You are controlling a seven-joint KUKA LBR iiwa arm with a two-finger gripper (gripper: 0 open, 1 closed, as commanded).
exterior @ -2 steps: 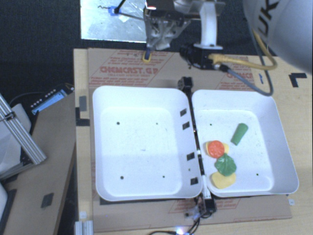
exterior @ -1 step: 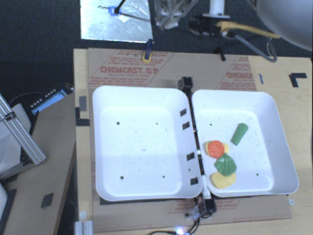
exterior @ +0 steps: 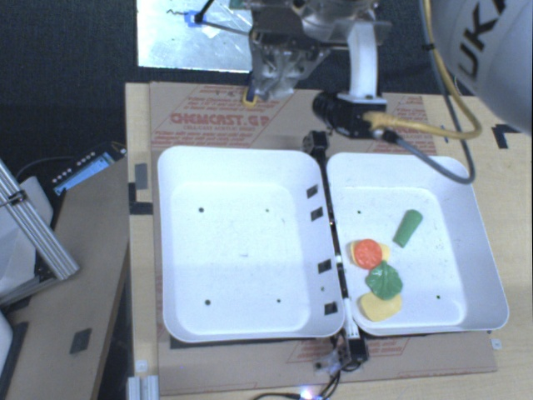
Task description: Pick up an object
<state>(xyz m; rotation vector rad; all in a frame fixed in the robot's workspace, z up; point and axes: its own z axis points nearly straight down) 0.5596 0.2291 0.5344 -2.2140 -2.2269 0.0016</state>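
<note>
Up at the top centre of the frame the gripper (exterior: 268, 80) hangs over the brown cardboard sheet (exterior: 218, 117), just above the far edge of the 2 bins; whether it is released or clenched, I cannot tell, it is too blurred and crowded by the wrist. A small yellow bit shows at its lower tip, but what that is I cannot make out. Down on the tabletop (exterior: 92, 248), the left bin (exterior: 179, 307) sits in the middle of the frame and the right bin (exterior: 475, 248) touches it along the centre seam. All 4 objects lie in the right bin: a green cylinder (exterior: 407, 228) tilted toward the upper right, an orange-red round piece (exterior: 367, 253) lower left of it, a dark green lump (exterior: 384, 282) just below that, and a yellow piece (exterior: 380, 307) touching the green lump's lower edge. A yellow cable (exterior: 433, 127) loops across the upper right.
</note>
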